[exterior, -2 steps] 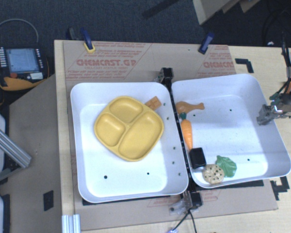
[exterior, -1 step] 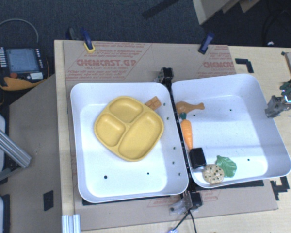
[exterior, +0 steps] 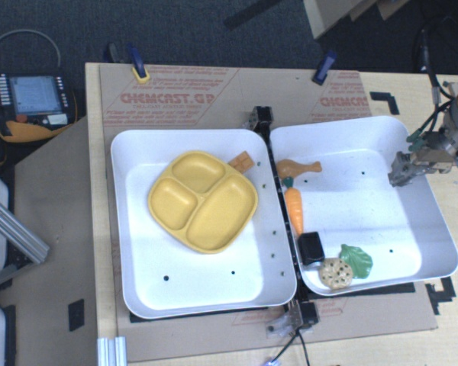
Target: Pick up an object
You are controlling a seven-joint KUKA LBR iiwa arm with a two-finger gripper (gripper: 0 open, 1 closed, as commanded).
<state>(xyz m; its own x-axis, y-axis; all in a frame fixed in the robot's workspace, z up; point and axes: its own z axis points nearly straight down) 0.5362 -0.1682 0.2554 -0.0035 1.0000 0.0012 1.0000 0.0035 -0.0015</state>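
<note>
Camera view, bottom of frame upward. Lower edge of the right bin (exterior: pixel 435 227): a round tan cracker (exterior: pixel 335 273) touching a green leafy piece (exterior: pixel 359 259), with a small black block (exterior: pixel 311 247) just beside them on the left. Above that, an orange carrot (exterior: pixel 293 210) lies lengthwise along the bin's left wall, and a brown drumstick (exterior: pixel 298 168) sits just beyond its top end. Left bin (exterior: pixel 130 227) carries a yellow divided plate (exterior: pixel 203 201), with a small brown piece (exterior: pixel 241 161) touching its upper right rim. End effector (exterior: pixel 406 169) hovers at the right bin's upper right rim, well apart from every item; cannot tell whether it is released or clenched, and nothing visible in it. Judgement: the step in hand is the approach. All right-bin candidates crowd the left wall, so the reach goes across open bin floor. Carrot looks the cleanest target, but the wall beside it and the drumstick near its tip limit finger room; grip across its width. Cracker and leaf touch, risking a double pick.
</note>
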